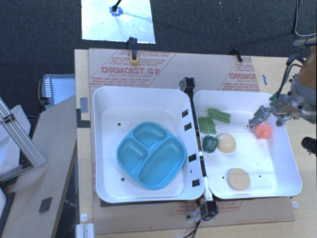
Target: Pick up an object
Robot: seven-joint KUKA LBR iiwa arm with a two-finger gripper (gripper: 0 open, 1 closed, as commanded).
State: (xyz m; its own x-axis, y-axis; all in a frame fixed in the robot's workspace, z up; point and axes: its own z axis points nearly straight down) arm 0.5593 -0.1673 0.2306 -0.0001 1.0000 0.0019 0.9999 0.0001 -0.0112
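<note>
Two white bins side by side on the tabletop (84, 83). In the left bin (106, 100), a blue divided plate (151, 155). In the right bin (287, 170): a green pepper-like piece (219, 115) at 11 o'clock, a second green piece (206, 126) just below it, a dark green item (210, 143) touching a pale round one (226, 143) near centre, a tan disc (238, 179) at 6 o'clock, a pink object (264, 131) at 2 o'clock. Gripper (261, 117) just above the pink object, reaching in from 3 o'clock; cannot tell whether spread or closed, nor whether touching it.
</note>
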